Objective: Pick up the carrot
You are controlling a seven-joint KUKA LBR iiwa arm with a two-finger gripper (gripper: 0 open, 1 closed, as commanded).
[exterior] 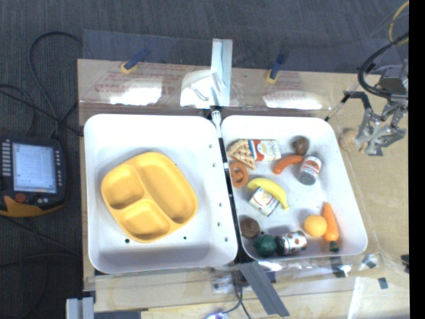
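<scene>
Here the carrot (pixel 331 226) is lying at the near right corner of the right bin (pixel 345 178), just beside an orange (pixel 315 226). The gripper (pixel 377 133) is hanging outside that bin, off its far right corner, over the bench (pixel 392 244), well apart from the carrot. A yellow tray (pixel 149 195) is sitting in the left bin (pixel 106 131).

Dark grey carpet floor (pixel 166 8) surrounded a tan wooden bench (pixel 372 198); black cables (pixel 50 52) lay at upper left.
</scene>
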